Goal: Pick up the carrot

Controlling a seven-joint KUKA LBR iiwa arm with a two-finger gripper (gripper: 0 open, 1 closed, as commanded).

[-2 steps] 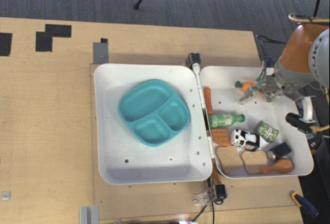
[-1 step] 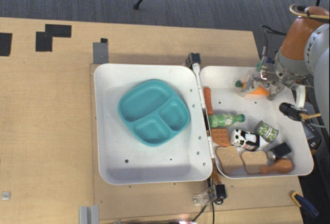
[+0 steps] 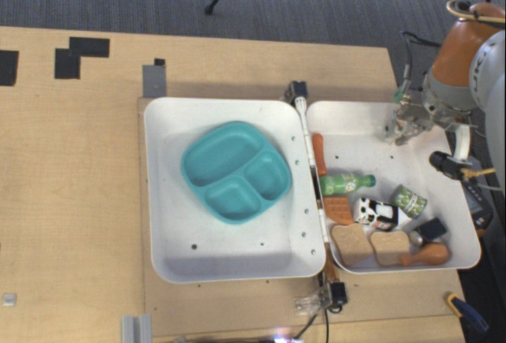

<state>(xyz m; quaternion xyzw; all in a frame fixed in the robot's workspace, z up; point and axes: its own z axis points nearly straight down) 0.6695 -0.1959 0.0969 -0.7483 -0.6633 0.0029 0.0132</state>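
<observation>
The carrot (image 3: 319, 154) lies well to the gripper's (image 3: 405, 126) left and a little nearer the camera, against the right bin's (image 3: 357, 111) left wall with its long axis running along that wall, while the gripper's state cannot be told from here

Wooden bench (image 3: 71, 175) bears two white bins (image 3: 158, 199) side by side.
</observation>
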